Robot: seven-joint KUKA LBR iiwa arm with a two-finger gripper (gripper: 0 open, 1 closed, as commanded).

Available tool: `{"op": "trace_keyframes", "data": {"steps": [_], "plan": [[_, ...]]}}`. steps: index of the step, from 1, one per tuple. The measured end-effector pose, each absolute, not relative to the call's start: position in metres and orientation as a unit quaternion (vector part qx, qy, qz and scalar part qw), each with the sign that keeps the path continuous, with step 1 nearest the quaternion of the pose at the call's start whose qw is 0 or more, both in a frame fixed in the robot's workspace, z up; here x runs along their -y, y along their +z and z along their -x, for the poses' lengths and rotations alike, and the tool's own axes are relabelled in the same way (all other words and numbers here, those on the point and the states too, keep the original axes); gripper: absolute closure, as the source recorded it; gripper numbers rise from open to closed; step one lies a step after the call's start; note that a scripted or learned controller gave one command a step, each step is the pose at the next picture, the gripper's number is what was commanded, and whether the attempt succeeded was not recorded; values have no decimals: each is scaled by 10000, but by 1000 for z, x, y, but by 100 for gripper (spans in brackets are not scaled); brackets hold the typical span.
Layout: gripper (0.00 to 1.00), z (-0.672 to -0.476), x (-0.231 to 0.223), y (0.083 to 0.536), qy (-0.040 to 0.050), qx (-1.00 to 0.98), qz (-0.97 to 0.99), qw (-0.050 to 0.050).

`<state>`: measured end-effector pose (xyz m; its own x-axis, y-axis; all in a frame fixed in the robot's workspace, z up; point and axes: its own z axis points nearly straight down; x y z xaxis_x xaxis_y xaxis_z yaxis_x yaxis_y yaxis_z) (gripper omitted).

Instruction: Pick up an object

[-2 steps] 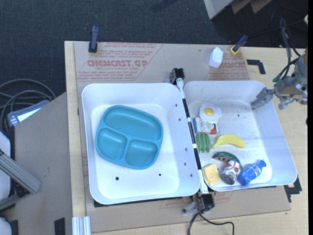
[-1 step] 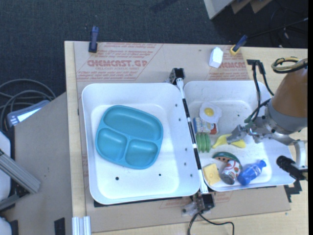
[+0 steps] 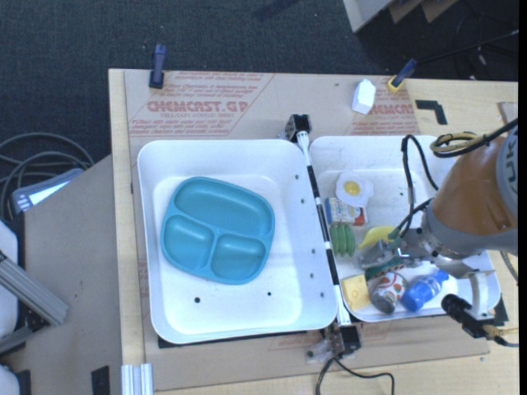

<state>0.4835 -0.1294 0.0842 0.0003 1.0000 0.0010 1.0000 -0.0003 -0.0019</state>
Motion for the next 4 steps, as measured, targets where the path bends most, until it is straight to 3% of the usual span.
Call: {"op": "trace_keyframes", "data": {"steps": [1, 2, 3, 4], "plan": [[100, -484, 130, 95, -5, 7068, 7074, -8], [0, -484, 130, 94, -4, 7067, 7075, -6], [0, -579, 101, 123, -6, 7074, 7068, -5], [0, -549, 94, 89, -32, 7066, 7076, -53]]}}
